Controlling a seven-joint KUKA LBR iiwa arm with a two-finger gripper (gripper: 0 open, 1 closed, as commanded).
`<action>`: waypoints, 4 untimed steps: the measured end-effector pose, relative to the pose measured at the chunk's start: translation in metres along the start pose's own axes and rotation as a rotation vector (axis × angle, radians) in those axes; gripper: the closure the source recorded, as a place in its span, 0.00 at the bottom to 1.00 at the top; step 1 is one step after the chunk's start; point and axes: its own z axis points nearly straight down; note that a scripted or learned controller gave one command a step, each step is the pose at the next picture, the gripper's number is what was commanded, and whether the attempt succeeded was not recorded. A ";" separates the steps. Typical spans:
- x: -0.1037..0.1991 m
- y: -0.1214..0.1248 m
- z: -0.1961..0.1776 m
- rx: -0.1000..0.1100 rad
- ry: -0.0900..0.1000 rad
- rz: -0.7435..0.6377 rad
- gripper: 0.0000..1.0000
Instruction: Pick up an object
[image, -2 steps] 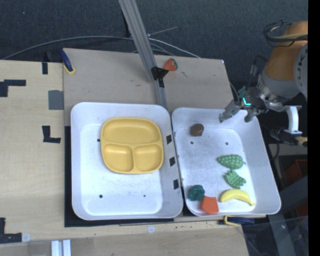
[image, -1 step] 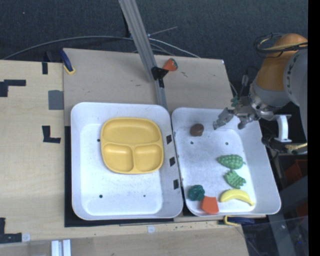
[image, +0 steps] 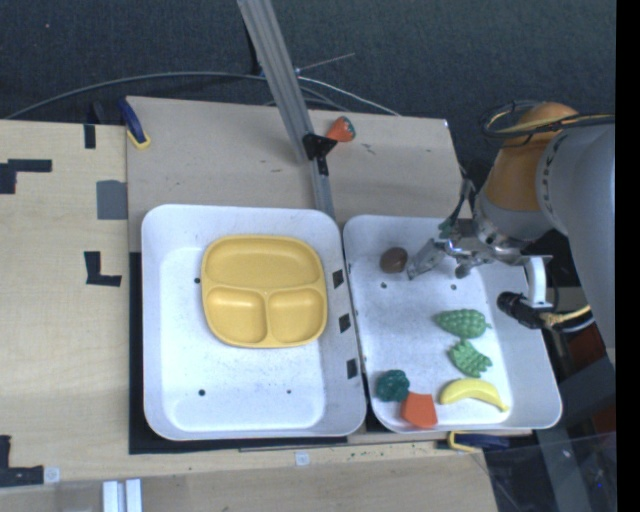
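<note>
Dark carpet floor surrounds a tan table (image: 60, 300) with black tape marks on its left part. Grey arm (image: 580, 190) with orange band comes in from the right, above the far part of the right bin. Left white bin (image: 160, 330) and right white bin (image: 530, 390) sit side by side, touching along their inner edges. Yellow divided plate (image: 265, 290) lies in the far half of the left bin, three compartments, upright and flat. Grey metal pole (image: 280, 70) rises from the far side of the table, between the bins' far corners, with a small orange-red piece (image: 342, 128) beside its black clamp.

End effector (image: 437, 255) hangs over the far part of the right bin, fingers slightly apart, nothing seen between them. Brown round object (image: 393, 260) lies just left of the fingers, close to the tips; contact cannot be told.

Further right-bin contents, near half: yellow banana (image: 473, 393) at the near right, larger green leafy piece (image: 460, 322) mid-right, smaller green leafy piece (image: 469, 357) just nearer than it, orange block (image: 420, 410) at the near edge, dark green broccoli-like piece (image: 391, 384) touching the orange block's far-left side.
</note>
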 end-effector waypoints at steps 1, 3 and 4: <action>0.001 0.000 0.017 -0.004 -0.001 0.000 0.00; -0.004 0.003 -0.040 -0.010 -0.001 0.001 1.00; -0.001 -0.001 -0.102 -0.013 -0.001 0.001 1.00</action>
